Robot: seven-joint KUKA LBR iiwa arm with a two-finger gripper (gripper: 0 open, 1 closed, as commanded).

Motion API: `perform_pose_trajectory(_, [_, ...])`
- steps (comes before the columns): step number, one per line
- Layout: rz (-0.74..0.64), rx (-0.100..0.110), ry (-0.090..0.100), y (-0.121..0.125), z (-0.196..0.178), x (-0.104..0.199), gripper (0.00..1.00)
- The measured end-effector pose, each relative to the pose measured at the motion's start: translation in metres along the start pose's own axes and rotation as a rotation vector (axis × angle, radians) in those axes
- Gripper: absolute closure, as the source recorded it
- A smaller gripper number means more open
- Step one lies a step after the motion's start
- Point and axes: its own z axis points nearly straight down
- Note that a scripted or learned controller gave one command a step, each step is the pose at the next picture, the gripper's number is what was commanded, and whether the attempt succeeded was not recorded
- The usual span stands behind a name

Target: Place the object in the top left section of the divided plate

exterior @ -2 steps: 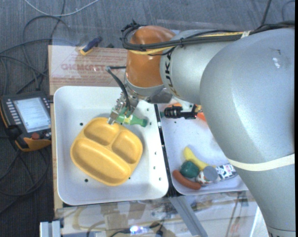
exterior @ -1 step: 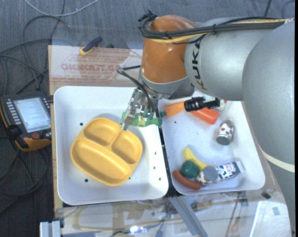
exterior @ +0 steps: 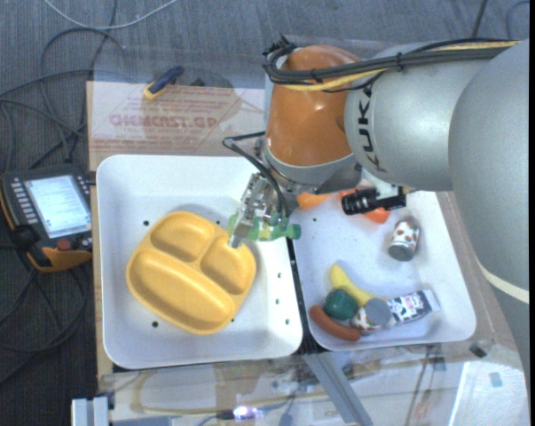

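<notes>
**Left to right.** At far left, off the tabletop, we see a handheld control unit with a lit screen, among dark cables. Behind the left bin lies a cardboard sheet whose faded red lettering we cannot read. A small blue-and-yellow item at its far edge is too small to identify.

The yellow divided plate sits turned at an angle in the left bin. The tool is at the plate's upper right rim. A green object shows just beside the tool's tip, over the wall between the two bins. Metal parts overlap the object, and we cannot tell whether the tool is apart, together or clamped on it.

The arm covers the far part of the right bin, and a scrap of something orange peeks from under it. A small printed can lies apart.

Nearer the front is a cluster of four things, touching or overlapping, with their outlines partly hidden:
- a yellow banana-like piece
- a dark green round piece
- a red sausage-like piece
- a black-and-white tube
</notes>
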Motion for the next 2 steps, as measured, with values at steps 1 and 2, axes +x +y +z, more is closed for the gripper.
perform_pose_trajectory(1, [-0.151,-0.001,-0.001,0.069,-0.014,-0.002,1.00])
perform_pose_trajectory(2, [-0.289,0.000,0.000,0.021,0.020,0.011,1.00])
